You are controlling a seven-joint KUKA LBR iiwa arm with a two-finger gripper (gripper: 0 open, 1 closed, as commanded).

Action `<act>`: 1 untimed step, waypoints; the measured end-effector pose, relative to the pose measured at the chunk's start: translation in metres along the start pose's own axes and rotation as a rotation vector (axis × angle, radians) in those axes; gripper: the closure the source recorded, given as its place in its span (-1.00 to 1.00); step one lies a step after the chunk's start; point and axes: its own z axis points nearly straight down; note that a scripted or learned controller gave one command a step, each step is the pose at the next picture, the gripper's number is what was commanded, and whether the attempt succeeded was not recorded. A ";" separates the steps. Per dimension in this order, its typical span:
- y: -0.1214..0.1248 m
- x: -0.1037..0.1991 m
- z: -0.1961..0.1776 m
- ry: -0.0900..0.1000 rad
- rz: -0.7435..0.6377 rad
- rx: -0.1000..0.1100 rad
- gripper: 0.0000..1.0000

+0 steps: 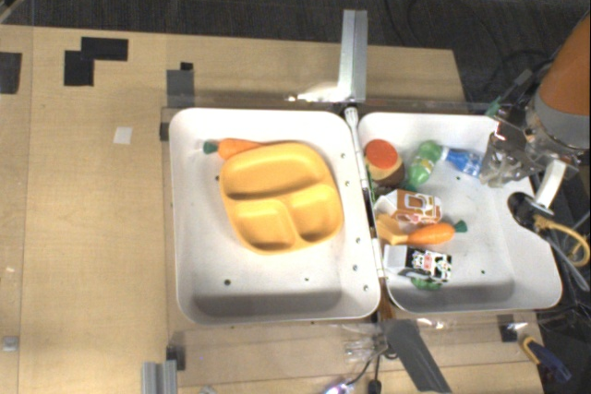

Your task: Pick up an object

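Note:
The right bin (pixel 489 277) holds several small objects. A brown jar with an orange lid (pixel 381 159) stands at its far left. A green bottle (pixel 425 161) and a blue item (pixel 464 162) lie beside the jar. Nearer the front are a printed carton (pixel 416 207), an orange toy carrot (pixel 432 233) and a black-and-white box (pixel 429 264). My gripper (pixel 519 169) hangs over the bin's far right side, just right of the blue item, with nothing visibly held. The grey arm with its orange band (pixel 565 78) comes in from the right.
The left bin (pixel 194 291) holds a yellow divided tray (pixel 277 196) with another orange carrot (pixel 236 146) behind it. A metal post (pixel 354 51) stands behind the bins' shared wall. Cables (pixel 554 231) lie along the right bin's right edge.

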 end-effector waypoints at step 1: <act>0.004 0.031 0.063 -0.001 0.051 0.003 1.00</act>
